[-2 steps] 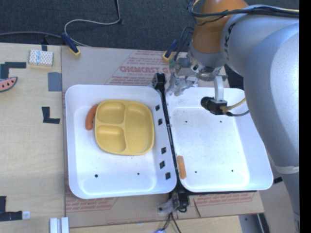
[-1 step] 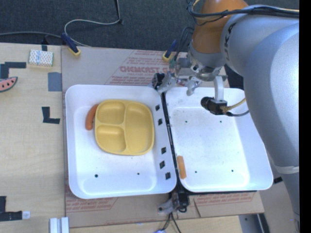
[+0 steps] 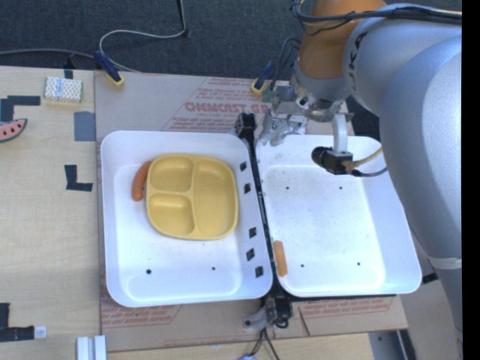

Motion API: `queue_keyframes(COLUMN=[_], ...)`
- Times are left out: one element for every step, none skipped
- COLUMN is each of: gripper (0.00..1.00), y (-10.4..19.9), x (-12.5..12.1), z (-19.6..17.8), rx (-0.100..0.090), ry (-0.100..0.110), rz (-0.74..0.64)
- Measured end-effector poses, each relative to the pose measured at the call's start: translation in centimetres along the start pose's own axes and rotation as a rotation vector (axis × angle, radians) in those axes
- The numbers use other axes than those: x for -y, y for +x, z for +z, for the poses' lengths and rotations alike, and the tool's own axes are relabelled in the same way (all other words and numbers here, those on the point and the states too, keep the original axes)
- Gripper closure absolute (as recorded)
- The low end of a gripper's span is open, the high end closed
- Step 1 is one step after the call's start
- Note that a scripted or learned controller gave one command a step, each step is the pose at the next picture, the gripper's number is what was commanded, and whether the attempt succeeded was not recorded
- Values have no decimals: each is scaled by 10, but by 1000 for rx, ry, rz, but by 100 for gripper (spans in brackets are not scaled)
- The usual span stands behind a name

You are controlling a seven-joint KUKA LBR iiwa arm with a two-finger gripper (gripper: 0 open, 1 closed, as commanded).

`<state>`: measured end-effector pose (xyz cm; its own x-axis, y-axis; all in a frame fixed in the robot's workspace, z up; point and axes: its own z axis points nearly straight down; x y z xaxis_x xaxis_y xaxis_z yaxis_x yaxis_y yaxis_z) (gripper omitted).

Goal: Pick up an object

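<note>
A yellow divided plate (image 3: 192, 196) lies in the left bin (image 3: 180, 283). An orange sausage-shaped piece (image 3: 138, 181) rests against the plate's left edge. Another small orange piece (image 3: 280, 257) lies at the left wall of the right bin (image 3: 352, 276), near its front. My gripper (image 3: 279, 130) hangs over the back left corner of the right bin, by the divider between the bins. Nothing shows between its metal fingers.
The grey arm with its orange band (image 3: 334, 10) fills the upper right. A sponge-like block (image 3: 63, 89) and a watermelon-slice toy (image 3: 10, 130) lie on the bench at far left. Cables run along the back edge.
</note>
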<state>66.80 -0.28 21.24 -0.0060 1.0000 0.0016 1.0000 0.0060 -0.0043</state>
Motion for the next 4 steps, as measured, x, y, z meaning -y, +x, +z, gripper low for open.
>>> queue_keyframes(gripper=[0, 100, 0, 100], y=[0, 1, 1, 1], x=[0, 0, 0, 0], z=[0, -9, -9, -19], rx=[0, -1, -1, -3], ry=[0, 1, 1, 2], rz=[0, -1, -1, -2])
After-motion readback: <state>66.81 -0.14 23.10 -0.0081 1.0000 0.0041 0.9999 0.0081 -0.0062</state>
